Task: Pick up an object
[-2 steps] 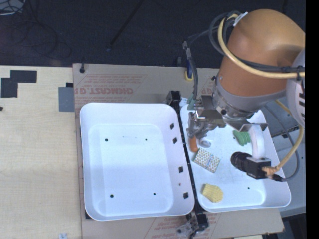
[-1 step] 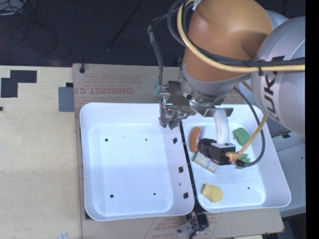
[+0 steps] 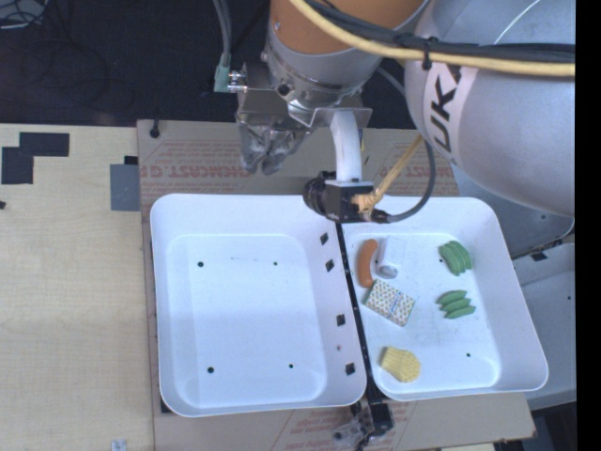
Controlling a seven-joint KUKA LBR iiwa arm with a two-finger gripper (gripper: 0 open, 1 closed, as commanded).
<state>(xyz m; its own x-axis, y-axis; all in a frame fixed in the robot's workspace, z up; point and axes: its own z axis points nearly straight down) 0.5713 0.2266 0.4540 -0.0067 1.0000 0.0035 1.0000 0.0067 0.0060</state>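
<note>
- Light was bright and even; the white bins looked nearly washed out.
- The gripper was blurred.
- The background beyond the bench stayed dark.

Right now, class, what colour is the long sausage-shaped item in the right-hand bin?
Orange sausage-shaped item, seen in the camera view.

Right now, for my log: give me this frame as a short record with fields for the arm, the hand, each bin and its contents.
arm: grey with orange band, raised above the far edge of the bins
hand: hangs over the cardboard behind the left bin, blurred
left bin: white, shallow
right bin: holds all the items listed below
orange sausage: near the divider
patterned square: below the sausage
yellow piece: near edge
green pieces: one far, one nearer
</note>
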